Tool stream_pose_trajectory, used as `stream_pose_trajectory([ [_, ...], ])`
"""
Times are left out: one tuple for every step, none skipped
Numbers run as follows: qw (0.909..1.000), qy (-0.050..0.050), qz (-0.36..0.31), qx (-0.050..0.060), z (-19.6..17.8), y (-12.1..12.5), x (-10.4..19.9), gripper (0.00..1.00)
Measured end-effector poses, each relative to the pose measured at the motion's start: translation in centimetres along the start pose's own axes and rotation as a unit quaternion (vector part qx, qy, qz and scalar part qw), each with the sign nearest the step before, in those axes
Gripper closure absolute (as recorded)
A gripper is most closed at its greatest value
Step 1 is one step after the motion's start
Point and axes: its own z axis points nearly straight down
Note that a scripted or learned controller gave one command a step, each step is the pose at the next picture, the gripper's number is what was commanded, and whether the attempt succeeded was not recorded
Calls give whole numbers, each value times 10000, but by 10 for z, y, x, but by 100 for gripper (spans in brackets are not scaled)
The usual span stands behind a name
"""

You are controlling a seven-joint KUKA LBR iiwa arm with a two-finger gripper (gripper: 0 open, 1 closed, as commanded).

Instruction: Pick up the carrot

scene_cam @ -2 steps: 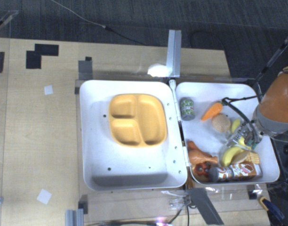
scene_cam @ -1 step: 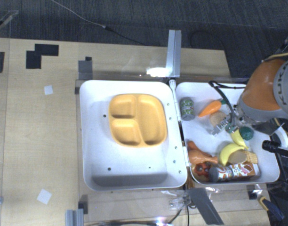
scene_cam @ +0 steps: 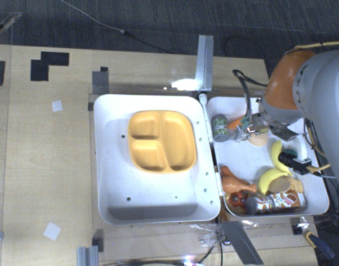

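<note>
Gripper (scene_cam: 248,127) down in the right bin (scene_cam: 320,204) at the carrot (scene_cam: 234,124), finger state not discernible; carrot not lifted, grasp and lift remain.

The divided plate (scene_cam: 160,141) is sitting in the left bin (scene_cam: 111,165). In the right bin (scene_cam: 319,201), just right of that plate's bin, a can (scene_cam: 220,127) is lying by the dividing wall, the carrot (scene_cam: 234,124) touching its right side (partly hidden by the gripper (scene_cam: 250,128)). Nearer the camera, a banana (scene_cam: 273,177) is lying behind a packet (scene_cam: 277,202).
</note>
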Motion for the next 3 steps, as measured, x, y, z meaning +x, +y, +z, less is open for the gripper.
stream_pose_trajectory([
  [9993, 9, -365, 41, -5, -39, 13, 100],
  [9848, -29, -1739, -27, -3, -69, 26, 100],
  [9707, 55, -2403, 79, 0, 48, -23, 100],
])
